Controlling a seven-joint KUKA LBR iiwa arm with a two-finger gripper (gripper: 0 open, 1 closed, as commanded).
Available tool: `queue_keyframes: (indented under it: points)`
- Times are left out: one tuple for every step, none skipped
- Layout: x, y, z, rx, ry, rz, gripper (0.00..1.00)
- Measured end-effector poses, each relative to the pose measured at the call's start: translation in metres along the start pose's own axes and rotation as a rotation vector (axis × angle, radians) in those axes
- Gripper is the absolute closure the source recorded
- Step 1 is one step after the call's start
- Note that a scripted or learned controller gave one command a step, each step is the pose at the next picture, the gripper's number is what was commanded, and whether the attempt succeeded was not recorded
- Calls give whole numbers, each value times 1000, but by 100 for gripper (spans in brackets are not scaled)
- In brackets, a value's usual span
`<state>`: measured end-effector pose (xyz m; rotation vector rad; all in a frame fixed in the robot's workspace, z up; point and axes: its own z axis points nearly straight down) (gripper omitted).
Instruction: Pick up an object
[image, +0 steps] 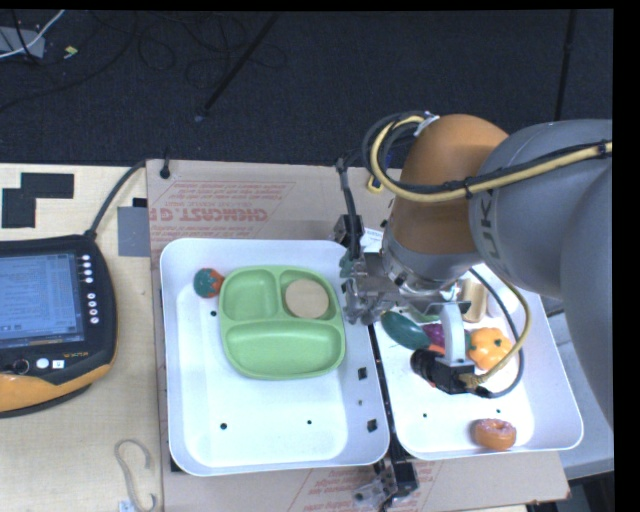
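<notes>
The end effector (372, 300) is hovering at the right bin's (560, 425) left edge near a teal object (405, 330); grip state cannot be judged, so centring before descending seems wise

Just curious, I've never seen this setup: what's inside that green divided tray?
The green tray holds one pale round disc in its upper right compartment. Its right edge sits close beside the gripper.

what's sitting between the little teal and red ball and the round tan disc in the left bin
In the camera view, the upper-left compartment of the green divided tray lies between the ball and the tan disc; the disc rests in the tray's upper-right compartment.
</notes>
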<state>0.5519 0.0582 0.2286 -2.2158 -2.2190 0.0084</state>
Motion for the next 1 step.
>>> queue_keyframes:
  points:
    - [-9,-2,-7,-3,-1,1,100]
